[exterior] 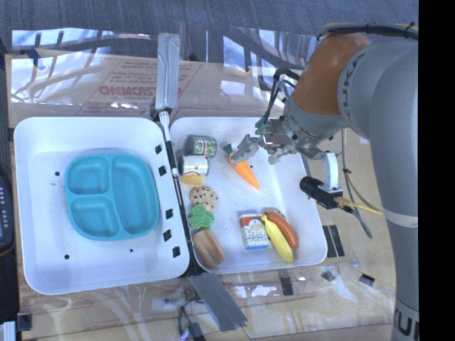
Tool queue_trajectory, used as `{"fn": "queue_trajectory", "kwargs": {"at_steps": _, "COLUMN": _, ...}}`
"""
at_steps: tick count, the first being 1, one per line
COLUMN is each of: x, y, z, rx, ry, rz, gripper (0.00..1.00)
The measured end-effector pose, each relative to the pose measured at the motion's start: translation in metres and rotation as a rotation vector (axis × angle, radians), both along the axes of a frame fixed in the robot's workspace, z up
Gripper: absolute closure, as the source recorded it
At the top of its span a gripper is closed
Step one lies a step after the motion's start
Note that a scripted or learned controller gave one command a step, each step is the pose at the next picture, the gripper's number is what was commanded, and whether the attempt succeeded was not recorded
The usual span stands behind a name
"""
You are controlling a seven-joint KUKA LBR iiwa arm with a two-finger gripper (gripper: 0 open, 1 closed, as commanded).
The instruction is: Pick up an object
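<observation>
My gripper [260,150] hangs over the back of the right bin [309,222] with its fingers spread open and nothing between them. An orange toy carrot [248,174] with a green top lies just below and left of the fingertips, on the bin floor. I cannot tell whether a finger touches it. Further left are a green can [202,145] and a silver can [193,165]. Toward the front lie a small carton [253,231], a yellow banana [279,240] and a red sausage [284,226].
A cookie [204,196], a green ridged piece [201,219] and a brown bread roll [207,248] line the right bin's left wall. The left bin [35,261] holds a blue divided plate [112,194]. The arm and its cables cross the right side.
</observation>
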State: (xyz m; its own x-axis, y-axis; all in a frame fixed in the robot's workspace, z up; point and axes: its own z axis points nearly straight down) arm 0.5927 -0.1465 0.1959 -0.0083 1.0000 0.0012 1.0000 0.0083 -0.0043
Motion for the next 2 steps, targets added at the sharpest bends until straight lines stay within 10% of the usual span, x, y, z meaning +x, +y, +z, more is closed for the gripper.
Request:
{"fn": "queue_trajectory", "kwargs": {"at_steps": 1, "x": 0.028, "y": -0.018, "z": -0.104, "rx": 0.000, "ry": -0.003, "rz": 0.192, "gripper": 0.00}}
{"fn": "queue_trajectory", "kwargs": {"at_steps": 2, "x": 0.028, "y": -0.018, "z": -0.094, "rx": -0.001, "ry": -0.002, "rz": 0.195, "gripper": 1.00}}
